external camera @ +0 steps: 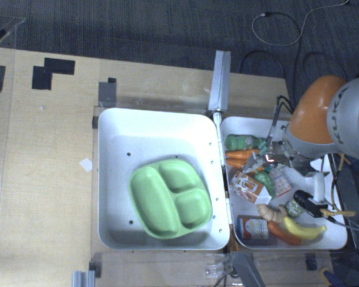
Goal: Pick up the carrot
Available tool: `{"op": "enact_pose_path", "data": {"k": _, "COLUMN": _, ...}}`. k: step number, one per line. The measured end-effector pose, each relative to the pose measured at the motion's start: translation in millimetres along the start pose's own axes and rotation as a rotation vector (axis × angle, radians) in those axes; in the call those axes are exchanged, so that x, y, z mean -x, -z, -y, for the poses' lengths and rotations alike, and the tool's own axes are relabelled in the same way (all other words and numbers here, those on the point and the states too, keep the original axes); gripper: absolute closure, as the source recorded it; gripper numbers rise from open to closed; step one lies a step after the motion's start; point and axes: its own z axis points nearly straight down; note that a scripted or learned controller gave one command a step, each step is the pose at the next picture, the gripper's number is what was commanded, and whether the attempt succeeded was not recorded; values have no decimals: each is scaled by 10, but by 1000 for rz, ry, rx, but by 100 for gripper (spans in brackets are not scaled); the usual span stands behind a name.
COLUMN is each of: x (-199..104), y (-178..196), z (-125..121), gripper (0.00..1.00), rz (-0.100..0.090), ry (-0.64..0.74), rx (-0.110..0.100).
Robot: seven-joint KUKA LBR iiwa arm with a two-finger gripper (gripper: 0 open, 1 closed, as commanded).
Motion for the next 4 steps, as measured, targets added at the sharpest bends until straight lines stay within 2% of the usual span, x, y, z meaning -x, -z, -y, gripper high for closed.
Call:
{"op": "enact_pose_path", "data": {"k": 1, "x": 2, "y": 113, "z": -12, "gripper": 100, "rz": 1, "ry": 1, "rx": 3}}
{"op": "enact_pose_path", "data": {"k": 2, "x": 3, "y": 113, "z": -11, "gripper": 0, "rz": 1, "ry": 1, "rx": 3}}
{"op": "enact_pose_path", "data": {"k": 3, "x": -13, "y": -226, "z": -533, "gripper": 0, "rz": 1, "ry": -143, "rx": 2}}
{"op": "enact_pose_path", "data": {"k": 4, "x": -33, "y": -110, "z": -546, "gripper": 100, "rz": 0, "ry": -136, "rx": 4}}
